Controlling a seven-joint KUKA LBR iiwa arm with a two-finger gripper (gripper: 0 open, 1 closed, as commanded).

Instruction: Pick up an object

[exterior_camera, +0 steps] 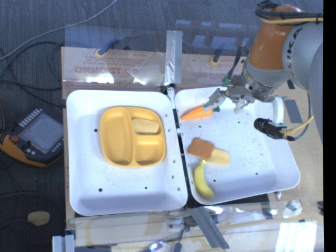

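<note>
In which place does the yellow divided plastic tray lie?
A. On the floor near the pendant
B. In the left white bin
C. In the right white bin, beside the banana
B: the yellow divided plastic tray rests on the floor of the left white bin, apart from the yellow toy banana.

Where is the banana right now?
The banana lies in the right bin, near its front-left corner, just below the brown-and-yellow toy.

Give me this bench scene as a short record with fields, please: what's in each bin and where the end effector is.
left bin: yellow divided tray
right bin: carrot, banana, brown-and-yellow toy food
end effector: above the right bin's far side, next to the carrot's thick end
grasp: cannot tell
</note>
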